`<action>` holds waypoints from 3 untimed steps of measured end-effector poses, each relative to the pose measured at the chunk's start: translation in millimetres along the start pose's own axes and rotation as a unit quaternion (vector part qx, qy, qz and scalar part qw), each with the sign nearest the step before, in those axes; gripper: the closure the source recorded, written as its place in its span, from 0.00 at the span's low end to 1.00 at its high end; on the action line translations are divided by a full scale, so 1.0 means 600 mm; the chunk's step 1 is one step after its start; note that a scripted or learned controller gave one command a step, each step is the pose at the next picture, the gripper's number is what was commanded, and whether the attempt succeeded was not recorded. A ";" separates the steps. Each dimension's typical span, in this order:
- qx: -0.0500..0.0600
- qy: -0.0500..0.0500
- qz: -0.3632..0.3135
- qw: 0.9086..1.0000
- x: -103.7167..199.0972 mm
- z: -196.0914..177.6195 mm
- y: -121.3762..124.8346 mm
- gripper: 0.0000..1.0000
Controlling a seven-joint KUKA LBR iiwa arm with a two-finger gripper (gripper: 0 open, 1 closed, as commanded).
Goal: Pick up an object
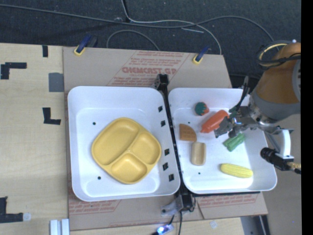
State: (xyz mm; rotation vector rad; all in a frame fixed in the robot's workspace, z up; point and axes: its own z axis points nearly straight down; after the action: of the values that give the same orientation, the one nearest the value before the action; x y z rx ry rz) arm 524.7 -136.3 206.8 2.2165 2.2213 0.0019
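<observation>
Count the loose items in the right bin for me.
6, all in the right bin: teal ball, orange carrot and green piece near the gripper; brown wedge, tan cylinder, corn cob. The arm may hide more.

The arm (278,89) was grey with an orange band — a dark, metal-jointed end effector (230,126) at its tip.
</observation>
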 end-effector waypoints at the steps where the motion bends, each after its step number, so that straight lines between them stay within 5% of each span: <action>1: 0.001 0.000 0.000 1.000 0.000 -0.070 0.002 1.00; 3: 0.003 0.002 -0.003 1.000 0.185 -0.036 0.077 1.00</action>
State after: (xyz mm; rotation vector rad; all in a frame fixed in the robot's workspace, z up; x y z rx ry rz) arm 570.4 -25.2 228.6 2.2153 2.2324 -0.0015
